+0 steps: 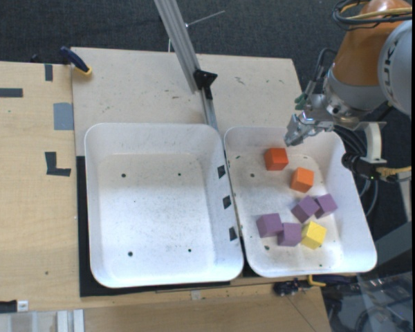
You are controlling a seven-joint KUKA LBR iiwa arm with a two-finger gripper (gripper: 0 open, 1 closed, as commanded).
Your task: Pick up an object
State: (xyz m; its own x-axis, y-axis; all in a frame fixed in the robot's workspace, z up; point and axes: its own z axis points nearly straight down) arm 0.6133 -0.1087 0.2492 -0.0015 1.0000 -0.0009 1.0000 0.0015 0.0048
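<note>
Blocks, seven of them, all lie in the right bin; the red block sits nearest, at seven o'clock from the gripper. Nothing is lifted yet, so the whole pick seems ahead. I cannot tell the gripper's state.

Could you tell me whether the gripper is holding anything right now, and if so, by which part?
Nothing is held: the gripper hangs over the right bin's far edge, apart from the red block.
</note>
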